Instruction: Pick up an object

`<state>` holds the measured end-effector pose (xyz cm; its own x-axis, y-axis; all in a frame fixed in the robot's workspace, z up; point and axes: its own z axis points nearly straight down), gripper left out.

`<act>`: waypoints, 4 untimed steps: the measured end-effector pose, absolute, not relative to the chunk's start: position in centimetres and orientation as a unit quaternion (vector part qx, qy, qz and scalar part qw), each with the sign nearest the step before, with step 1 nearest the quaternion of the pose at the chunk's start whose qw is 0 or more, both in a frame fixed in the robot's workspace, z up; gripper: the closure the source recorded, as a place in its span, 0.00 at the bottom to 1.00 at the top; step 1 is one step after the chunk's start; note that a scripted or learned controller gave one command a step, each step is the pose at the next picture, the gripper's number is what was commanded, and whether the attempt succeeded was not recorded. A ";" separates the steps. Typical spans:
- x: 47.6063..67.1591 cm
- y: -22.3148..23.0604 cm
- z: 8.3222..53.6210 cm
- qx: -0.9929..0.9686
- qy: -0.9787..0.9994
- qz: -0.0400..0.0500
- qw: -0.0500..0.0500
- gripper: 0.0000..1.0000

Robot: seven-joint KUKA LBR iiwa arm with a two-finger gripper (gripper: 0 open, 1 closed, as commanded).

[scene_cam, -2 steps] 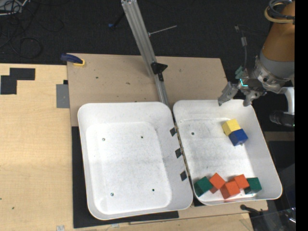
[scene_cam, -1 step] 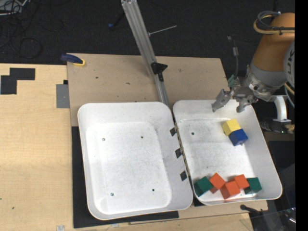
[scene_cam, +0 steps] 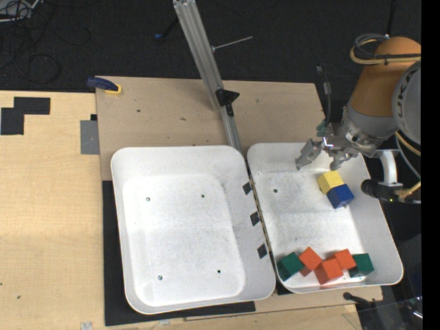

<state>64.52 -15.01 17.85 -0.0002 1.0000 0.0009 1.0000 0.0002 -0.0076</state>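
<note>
Fingers (scene_cam: 311, 155) of the grey two-finger gripper (scene_cam: 324, 155) stood spread apart with nothing between them, hanging over the far end of the right-hand shallow white plastic bin (scene_cam: 302, 215). All positions below are given relative to that bin. A small yellow cube (scene_cam: 330, 181) lay inside it near the far right wall, touching a small blue cube (scene_cam: 340, 196) on its near side; both sat just beside the fingers, on their near right. Along the bin's near wall lay a cluster of blocks: a dark green block (scene_cam: 289, 264), an orange-red block (scene_cam: 310, 258), a second orange-red block (scene_cam: 329, 270), a third (scene_cam: 344, 259) and another green block (scene_cam: 361, 263), packed closely, several touching. To the bin's left stood the matching left-hand white bin (scene_cam: 179, 225), both borne on the pale wooden worktop (scene_cam: 48, 205).

Judgement on the step in hand: the approach to an object was under way, with the yellow cube the nearest candidate. A sound grasp would call for centring the spread fingers over that cube, aligning them with its free faces, away from the side shared with the blue cube, descending until both tips flanked it, then closing squarely. The touching blue cube could be nudged or could block one finger.

Part of a dark lettered mark showed on the arm's grey casing at the view's right; it was cut off and could not be read.
</note>
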 end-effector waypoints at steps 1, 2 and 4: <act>64.1 -14.9 13.4 -0.707 -0.707 0.002 0.003 0.00; 64.3 -15.0 14.8 -0.708 -0.706 0.001 0.001 1.00; 64.3 -15.2 26.5 -0.707 -0.708 -0.001 -0.002 1.00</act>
<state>64.27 -15.24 26.46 -0.0015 1.0000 -0.0012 1.0000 0.0016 0.0052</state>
